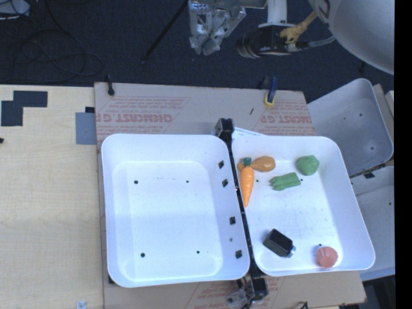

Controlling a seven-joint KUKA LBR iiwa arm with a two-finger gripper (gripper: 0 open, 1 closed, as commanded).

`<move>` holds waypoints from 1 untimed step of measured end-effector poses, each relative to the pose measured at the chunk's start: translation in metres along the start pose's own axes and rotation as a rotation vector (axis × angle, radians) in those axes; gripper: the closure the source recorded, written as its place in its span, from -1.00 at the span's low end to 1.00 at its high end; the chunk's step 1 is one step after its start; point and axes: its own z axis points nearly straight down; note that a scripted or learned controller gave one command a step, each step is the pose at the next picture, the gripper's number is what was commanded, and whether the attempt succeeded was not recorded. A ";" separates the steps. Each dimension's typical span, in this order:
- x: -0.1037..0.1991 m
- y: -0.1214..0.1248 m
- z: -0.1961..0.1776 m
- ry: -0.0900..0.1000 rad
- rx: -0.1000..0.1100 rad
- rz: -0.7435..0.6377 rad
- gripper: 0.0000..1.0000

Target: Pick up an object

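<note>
The right bin (347, 192) holds several small objects. An orange carrot (246, 184) lies along its left wall, with an orange rounded piece (263, 165) touching its top. A green lump (308, 165) and a long green vegetable (284, 181) lie toward the back. A black block (279, 243) and a pinkish-red ball (326, 256) sit near the front. My gripper (209, 38) hangs high over the dark floor beyond the bench, far from both bins, with nothing seen in it.
The left bin (116, 172) adjoins the right one along a black divider (233, 192). Both rest on a cardboard sheet (161, 111). A blue and yellow clamp (270, 95) grips the sheet's back edge. A grey panel (360, 121) stands to the right.
</note>
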 end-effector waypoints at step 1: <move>0.049 -0.090 0.026 0.001 0.002 0.002 1.00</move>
